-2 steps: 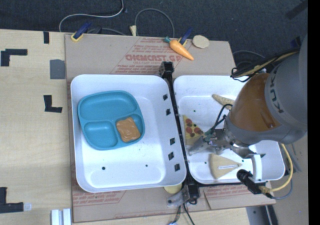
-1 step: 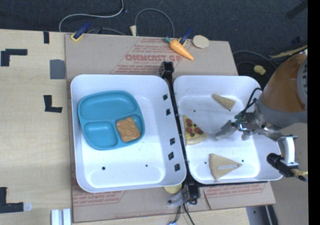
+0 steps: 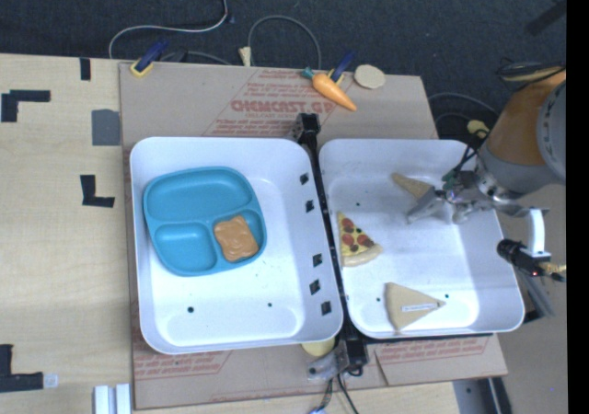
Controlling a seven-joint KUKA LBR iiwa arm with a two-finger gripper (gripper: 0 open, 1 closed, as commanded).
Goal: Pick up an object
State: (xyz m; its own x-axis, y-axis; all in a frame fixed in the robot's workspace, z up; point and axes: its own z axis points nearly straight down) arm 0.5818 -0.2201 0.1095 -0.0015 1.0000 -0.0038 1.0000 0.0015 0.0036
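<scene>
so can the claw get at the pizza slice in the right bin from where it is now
Probably yes. The pizza slice lies flat near the right bin's left wall with nothing on top of it, and the claw hovers in the same bin with bare floor between them. The wall close beside it could crowd a grasp.

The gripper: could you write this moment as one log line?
gripper: low in right bin | beside tan wedge | nothing seen held | pizza slice: untouched
</scene>
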